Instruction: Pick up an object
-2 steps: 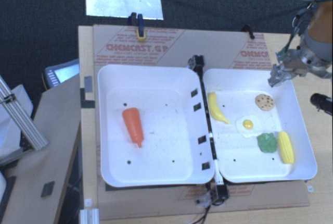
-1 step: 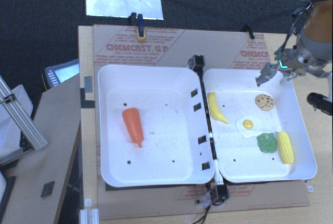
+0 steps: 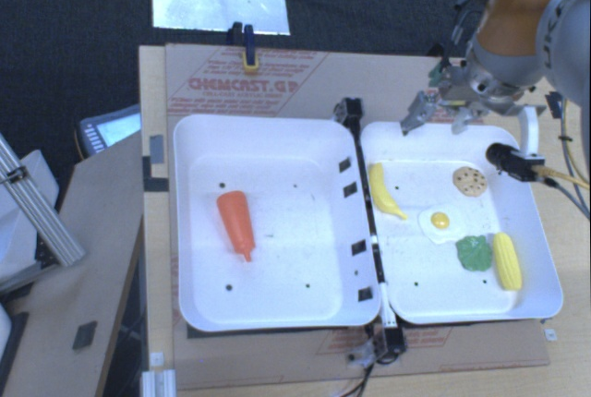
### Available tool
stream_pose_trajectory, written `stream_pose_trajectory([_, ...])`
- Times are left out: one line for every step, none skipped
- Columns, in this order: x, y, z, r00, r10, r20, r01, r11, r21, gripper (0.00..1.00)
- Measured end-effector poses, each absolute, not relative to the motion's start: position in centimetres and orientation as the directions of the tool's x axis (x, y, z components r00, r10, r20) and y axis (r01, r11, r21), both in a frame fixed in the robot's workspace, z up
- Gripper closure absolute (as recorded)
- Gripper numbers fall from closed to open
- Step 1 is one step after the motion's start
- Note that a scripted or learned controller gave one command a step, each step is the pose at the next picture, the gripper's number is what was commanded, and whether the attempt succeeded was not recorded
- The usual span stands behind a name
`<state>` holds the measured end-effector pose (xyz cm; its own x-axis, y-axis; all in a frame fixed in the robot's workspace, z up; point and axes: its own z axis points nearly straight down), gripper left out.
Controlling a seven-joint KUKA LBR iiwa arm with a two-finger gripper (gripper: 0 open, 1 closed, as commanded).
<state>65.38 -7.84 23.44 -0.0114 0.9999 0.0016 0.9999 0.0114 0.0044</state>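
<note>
Corn (image 3: pixel 507 260): upright long axis | carrot (image 3: pixel 236 222): tip down | hand (image 3: pixel 442 114): open, holding nothing

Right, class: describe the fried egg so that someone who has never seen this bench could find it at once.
Start at the right-hand white bin, the one nearer the arm. Near its middle lies the fried egg, flat, between the banana on its left and the green leafy piece on its right. It is the only white thing with a round yellow yolk; the cookie above it is brown and speckled.

Parts cut off or hard to see

The arm (image 3: pixel 545 7) runs off at 2 o'clock; the tool (image 3: pixel 441 112) looks too small and blurry.
</note>
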Motion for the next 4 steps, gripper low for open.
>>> stream_pose_trajectory([66.0, 1.6, 20.3, -0.013, 1.000, 0.004, 1.000, 0.013, 0.000, 0.00])
stream_pose_trajectory([66.9, 8.5, 21.8, -0.011, 1.000, 0.003, 1.000, 0.011, 0.004, 0.00])
stream_pose_trajectory([66.8, 18.2, 22.9, -0.013, 1.000, 0.005, 1.000, 0.013, 0.005, 0.00])
stream_pose_trajectory([58.5, 22.7, 7.9, -0.009, 1.000, 0.000, 1.000, 0.009, -0.004, 0.00])
